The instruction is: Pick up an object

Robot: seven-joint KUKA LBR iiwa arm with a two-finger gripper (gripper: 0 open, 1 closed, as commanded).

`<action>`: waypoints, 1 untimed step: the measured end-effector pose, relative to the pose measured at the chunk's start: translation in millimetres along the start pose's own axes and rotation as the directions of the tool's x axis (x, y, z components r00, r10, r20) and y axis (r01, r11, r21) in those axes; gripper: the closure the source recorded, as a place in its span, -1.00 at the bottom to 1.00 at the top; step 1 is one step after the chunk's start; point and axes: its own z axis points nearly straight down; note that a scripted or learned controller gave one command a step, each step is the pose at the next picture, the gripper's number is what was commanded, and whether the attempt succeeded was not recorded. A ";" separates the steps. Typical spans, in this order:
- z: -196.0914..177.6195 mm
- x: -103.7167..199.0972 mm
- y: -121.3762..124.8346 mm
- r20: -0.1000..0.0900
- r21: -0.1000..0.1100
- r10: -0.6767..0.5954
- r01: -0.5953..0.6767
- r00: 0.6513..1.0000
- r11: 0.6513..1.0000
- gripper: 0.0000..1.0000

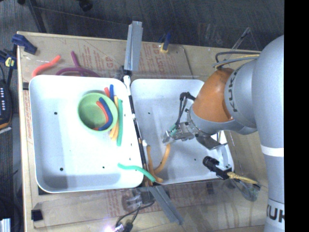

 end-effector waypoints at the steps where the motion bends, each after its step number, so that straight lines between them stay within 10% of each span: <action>1: -128.3 26.7 30.3 -0.011 0.003 0.200 -0.200 0.980 0.980 1.00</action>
